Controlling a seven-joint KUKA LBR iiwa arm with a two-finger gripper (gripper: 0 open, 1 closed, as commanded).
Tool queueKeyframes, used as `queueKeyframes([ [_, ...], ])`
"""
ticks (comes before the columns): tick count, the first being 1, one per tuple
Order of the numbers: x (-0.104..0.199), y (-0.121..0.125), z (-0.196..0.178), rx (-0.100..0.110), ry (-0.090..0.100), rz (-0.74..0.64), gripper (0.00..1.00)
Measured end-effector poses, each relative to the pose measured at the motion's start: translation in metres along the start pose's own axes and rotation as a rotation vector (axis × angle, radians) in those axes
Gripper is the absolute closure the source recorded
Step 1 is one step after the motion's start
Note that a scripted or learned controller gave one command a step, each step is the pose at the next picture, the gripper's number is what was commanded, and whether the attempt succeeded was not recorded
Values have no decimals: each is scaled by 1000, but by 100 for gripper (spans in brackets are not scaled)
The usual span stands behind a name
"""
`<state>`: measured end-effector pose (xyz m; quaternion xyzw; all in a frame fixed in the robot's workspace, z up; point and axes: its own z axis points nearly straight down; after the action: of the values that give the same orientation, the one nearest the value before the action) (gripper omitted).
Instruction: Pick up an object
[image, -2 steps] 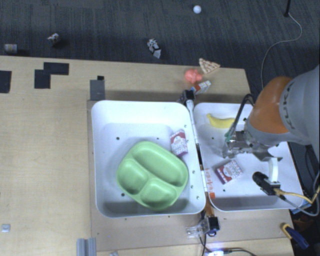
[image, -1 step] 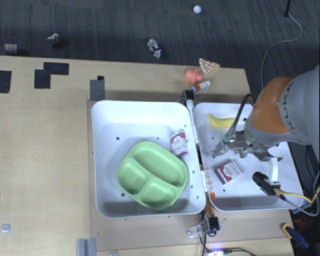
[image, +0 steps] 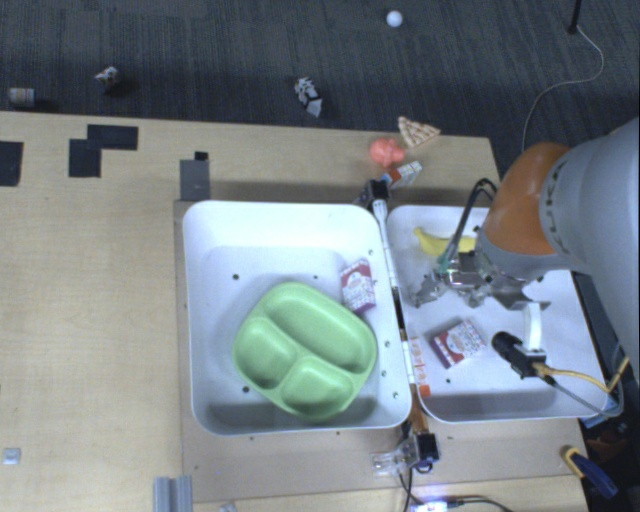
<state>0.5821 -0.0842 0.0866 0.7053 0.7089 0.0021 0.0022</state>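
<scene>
From above, your arm reaches into the right bin; whether the gripper grips or is released, you cannot tell. Lower squarely over one item and close before lifting. Nearest: a small red-and-white packet, flat, just nearer than the gripper; a yellow piece lies farther.
</scene>
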Motion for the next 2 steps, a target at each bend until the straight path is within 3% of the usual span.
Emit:
queueKeyframes([
  [1, -7, -41, -1, -4, -2, 3, 0],
  [2, -7, -39, -12, -9, -2, 2, 100],
])
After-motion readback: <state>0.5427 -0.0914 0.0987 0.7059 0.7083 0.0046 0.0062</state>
